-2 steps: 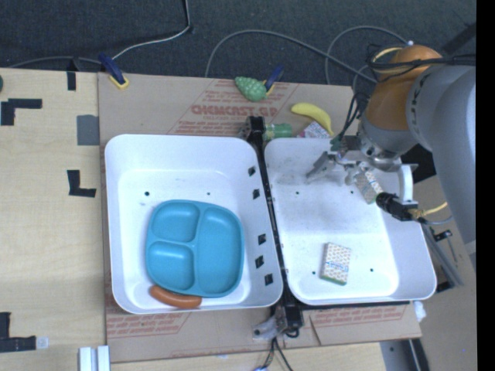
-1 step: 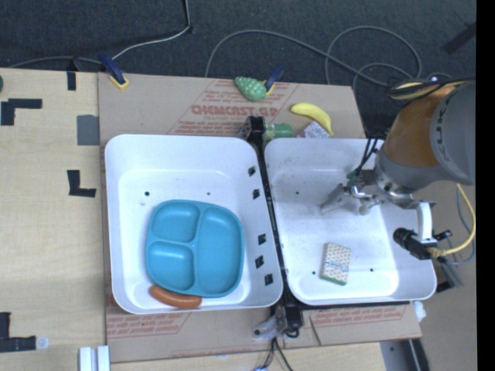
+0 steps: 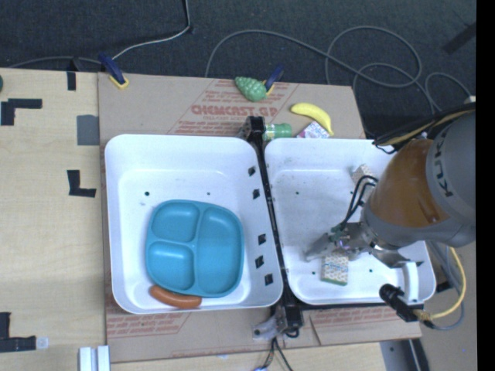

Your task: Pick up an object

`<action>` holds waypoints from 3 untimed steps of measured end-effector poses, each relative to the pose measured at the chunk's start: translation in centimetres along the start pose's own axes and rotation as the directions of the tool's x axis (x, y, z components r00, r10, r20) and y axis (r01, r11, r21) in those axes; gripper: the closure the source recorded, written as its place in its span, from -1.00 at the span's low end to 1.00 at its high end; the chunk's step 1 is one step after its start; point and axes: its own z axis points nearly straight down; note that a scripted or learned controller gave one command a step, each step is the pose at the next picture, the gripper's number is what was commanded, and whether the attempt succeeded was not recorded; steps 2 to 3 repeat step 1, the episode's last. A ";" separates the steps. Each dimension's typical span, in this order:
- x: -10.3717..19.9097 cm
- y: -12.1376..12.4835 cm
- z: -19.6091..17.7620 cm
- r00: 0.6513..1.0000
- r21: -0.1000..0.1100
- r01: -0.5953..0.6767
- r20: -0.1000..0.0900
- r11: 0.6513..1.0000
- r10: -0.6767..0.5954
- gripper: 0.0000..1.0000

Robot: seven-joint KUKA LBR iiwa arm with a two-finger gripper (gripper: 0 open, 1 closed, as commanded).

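My gripper [image 3: 331, 247] hangs low over the right bin [image 3: 309, 178], near its front half. The grey arm with its orange band [image 3: 402, 192] comes in from the right. A small square speckled green and tan block [image 3: 336, 270] lies on the bin floor just below and in front of the gripper, touching or nearly touching it. I cannot tell whether it is held. In the left bin [image 3: 135, 157] lie a blue divided plate [image 3: 195, 247] and an orange sausage [image 3: 175, 297] at its front edge.
Behind the bins, on the cardboard, lie a green toy [image 3: 251, 88], a yellow banana [image 3: 312, 116], a green bottle [image 3: 278, 130] and a small pink packet [image 3: 314, 132]. A black clamp [image 3: 263, 199] runs between the two bins. Cables trail across the dark floor behind.
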 end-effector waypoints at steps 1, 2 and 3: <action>-0.1 0.1 -1.0 1.000 -0.003 -0.001 0.003 1.000 0.001 1.00; -0.1 0.1 -1.0 1.000 -0.003 -0.001 0.003 1.000 0.001 1.00; -0.1 0.1 -1.0 1.000 -0.003 -0.001 0.003 1.000 0.001 1.00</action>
